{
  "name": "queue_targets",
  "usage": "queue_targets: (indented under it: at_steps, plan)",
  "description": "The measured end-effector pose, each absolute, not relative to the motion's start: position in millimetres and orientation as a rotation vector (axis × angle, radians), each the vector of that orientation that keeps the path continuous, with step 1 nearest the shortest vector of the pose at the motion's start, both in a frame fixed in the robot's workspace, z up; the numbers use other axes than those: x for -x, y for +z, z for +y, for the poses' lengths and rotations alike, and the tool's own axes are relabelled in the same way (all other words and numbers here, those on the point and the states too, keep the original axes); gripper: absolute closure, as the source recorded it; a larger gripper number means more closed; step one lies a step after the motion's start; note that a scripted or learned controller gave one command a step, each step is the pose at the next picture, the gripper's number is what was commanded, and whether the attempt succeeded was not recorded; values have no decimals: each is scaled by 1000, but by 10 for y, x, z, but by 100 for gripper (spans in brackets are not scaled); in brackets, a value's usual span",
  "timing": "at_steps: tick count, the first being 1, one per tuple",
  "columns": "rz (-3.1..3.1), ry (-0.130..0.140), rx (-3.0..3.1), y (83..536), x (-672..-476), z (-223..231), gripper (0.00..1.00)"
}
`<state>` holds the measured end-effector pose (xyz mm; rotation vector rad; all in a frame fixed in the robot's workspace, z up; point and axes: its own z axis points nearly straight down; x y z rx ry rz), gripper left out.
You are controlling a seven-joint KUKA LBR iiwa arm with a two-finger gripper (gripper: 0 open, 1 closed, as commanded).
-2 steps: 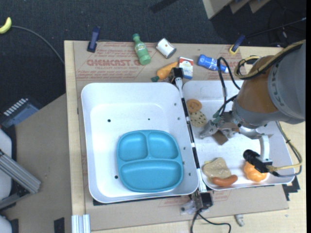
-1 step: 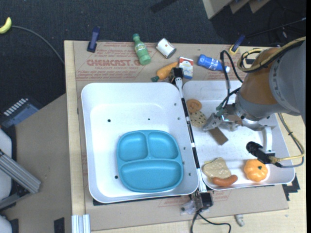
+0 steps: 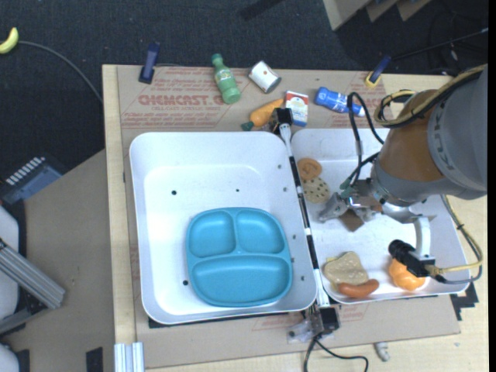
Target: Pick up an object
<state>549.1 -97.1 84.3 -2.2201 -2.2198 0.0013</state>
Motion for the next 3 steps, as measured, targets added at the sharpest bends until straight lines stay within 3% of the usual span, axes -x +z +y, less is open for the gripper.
queue_targets:
  at_steps: [1, 2, 3]
  plan:
    - [-2223, 0, 2222, 846, -5787, -1032, 0]
    - [-2220, 2, 2220, 844, -5563, -1032, 0]
    - [-2221, 0, 2221, 942, -5567, -1029, 100]
